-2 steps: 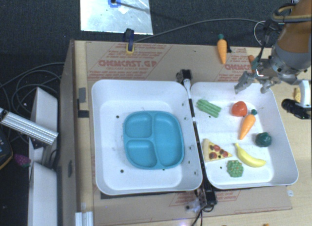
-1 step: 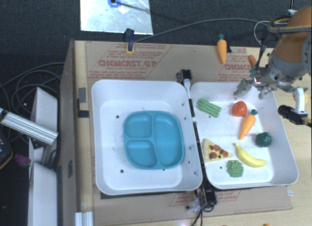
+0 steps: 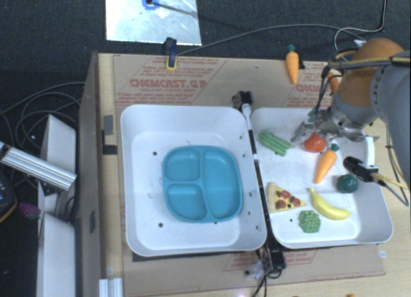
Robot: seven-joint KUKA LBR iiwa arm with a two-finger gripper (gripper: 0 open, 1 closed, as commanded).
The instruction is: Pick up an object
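Nearest in the right bin (image 3: 379, 228): broccoli (image 3: 309, 221), banana (image 3: 329, 205), pizza slice (image 3: 283, 197). Farther back: a carrot (image 3: 325, 165), a dark green ball (image 3: 347, 183), a green pod (image 3: 274, 142). Beyond those, the gripper (image 3: 313, 136) low over a red tomato (image 3: 314, 143), touching or just above it; cannot tell finger state. Arm (image 3: 372, 87) bent down from the right. In the left bin (image 3: 138, 129), a blue 3-part plate (image 3: 202, 182).

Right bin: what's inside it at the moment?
In the right bin: green bean pod, red tomato at the gripper, carrot, dark green item, pizza slice, banana, broccoli. The arm covers the far corner.
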